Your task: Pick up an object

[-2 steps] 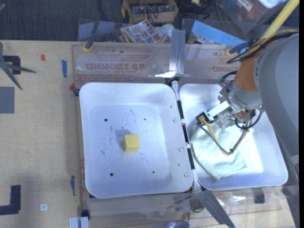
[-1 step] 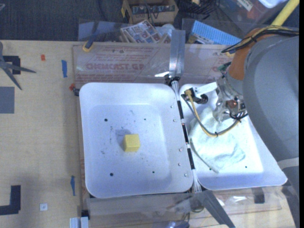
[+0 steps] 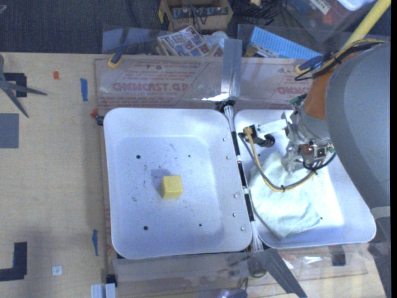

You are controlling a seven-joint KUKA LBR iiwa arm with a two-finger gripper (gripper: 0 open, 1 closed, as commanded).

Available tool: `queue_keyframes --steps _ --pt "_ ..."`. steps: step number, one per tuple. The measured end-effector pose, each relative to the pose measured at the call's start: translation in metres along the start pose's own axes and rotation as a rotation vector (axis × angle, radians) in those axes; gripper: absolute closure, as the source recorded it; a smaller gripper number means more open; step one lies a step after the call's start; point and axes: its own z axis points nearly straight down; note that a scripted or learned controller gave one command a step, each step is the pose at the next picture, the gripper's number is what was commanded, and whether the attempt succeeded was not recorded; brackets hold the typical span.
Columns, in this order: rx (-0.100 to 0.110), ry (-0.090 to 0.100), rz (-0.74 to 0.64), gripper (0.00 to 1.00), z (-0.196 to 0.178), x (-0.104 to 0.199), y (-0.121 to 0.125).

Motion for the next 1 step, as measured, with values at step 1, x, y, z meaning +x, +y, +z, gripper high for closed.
queue_keyframes --steps 1 --pt "0.001 0.0 0.0 1.0 -0.01 0.0002 0.0002"
